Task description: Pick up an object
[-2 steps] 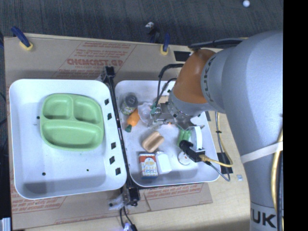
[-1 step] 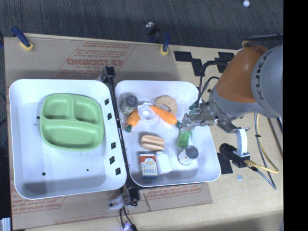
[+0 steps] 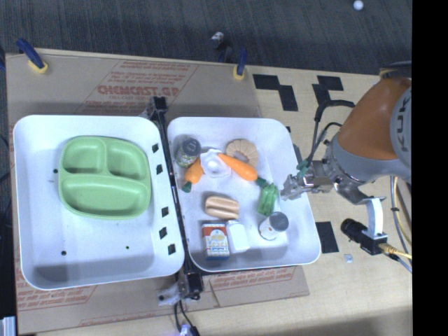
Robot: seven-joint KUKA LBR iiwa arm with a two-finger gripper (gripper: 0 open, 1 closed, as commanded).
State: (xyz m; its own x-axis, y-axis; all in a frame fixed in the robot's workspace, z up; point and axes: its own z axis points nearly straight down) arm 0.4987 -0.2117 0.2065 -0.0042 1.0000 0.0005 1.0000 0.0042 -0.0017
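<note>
At rt bin's (image 3: pixel 297 152) rt rim, gripper (image 3: pixel 288 190) nr green bottle (image 3: pixel 267 198), grip state unclear

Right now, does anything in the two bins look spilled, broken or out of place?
Nothing looks spilled or broken. The right bin holds a loose jumble: a carrot, a green bottle and a small carton lie at different angles. The green divided plate sits flat in the left bin.
</note>
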